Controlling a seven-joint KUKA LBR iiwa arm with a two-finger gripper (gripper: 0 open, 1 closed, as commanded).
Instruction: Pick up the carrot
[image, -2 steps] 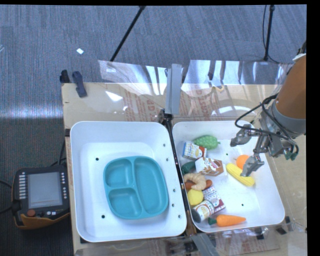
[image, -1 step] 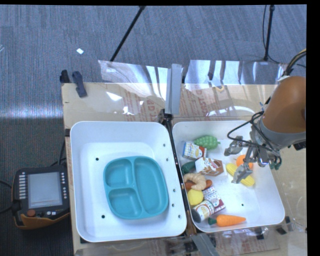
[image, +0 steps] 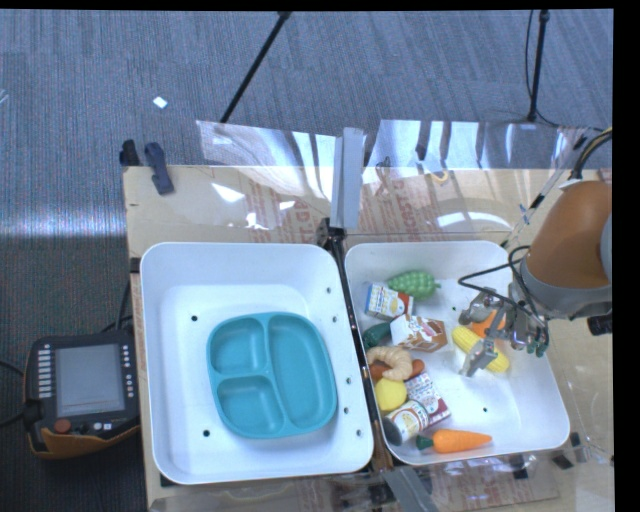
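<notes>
Over right bin: gripper (image: 490, 345) hangs low above the middle-right of the right bin (image: 545, 420), directly over a yellow corn cob (image: 478, 347).

Carrot location: carrot (image: 457, 440) lies on the bin floor near the front rim, orange body pointing right, green top at its left end just beside a small can (image: 415, 418). Well apart from the gripper, toward the camera.

Neighbours: lemon (image: 391, 394), croissant-like pastry (image: 392, 358), small carton (image: 386, 299) and green vegetable toy (image: 414, 284) crowd the left half of the bin. Right side of the carrot has bare floor.

Step in hand (judgement): approach not yet made; the gripper is over the wrong item.

How to do it well (judgement): travel toward the front rim, centre over the orange body rather than the green end, turn the fingers across the carrot's short axis, descend straight. Keep clear of the can on the left and of the front bin wall.

Arm pose: grey arm with orange band (image: 572, 235) enters from the right, wrist bent down into the bin, cables trailing by the wrist.

Hand state: fingers look slightly spread, nothing visible between them; not gripping.

Left bin: left bin (image: 170, 300) holds a blue divided plate (image: 271, 373).
</notes>
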